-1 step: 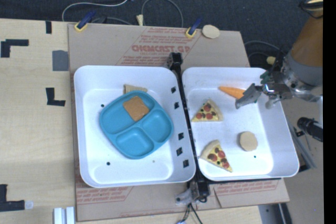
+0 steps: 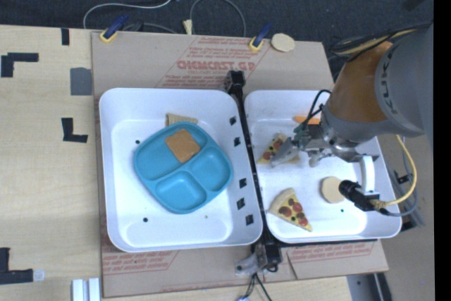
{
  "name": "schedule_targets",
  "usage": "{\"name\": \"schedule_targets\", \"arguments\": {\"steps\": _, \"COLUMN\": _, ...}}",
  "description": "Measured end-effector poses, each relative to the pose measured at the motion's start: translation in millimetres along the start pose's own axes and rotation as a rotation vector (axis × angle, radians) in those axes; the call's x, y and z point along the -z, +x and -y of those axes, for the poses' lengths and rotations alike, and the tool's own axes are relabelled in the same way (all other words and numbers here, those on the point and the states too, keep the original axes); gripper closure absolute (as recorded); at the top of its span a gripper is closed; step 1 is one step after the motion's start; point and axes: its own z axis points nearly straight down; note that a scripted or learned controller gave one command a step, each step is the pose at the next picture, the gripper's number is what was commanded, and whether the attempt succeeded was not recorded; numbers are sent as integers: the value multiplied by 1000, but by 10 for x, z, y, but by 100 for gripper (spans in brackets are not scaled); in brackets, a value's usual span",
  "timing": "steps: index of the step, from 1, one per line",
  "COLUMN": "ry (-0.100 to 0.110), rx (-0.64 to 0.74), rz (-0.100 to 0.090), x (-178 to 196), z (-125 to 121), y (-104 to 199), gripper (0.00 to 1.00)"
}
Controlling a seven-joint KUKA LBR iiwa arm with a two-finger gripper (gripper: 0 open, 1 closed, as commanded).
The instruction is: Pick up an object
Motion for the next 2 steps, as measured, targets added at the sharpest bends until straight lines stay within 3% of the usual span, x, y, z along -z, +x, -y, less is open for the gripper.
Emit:
{"name": "schedule_targets", "arguments": {"steps": 1, "ry": -14, "rx": -2, "rz": 5, "x": -488, "z": -789, "y": -16, "gripper": 0}}
{"name": "schedule_targets", "arguments": {"steps": 2, "ry": -19, "rx": -3, "rz": 6, "x": -443, "z": -567, "y": -61, "gripper": 0}}
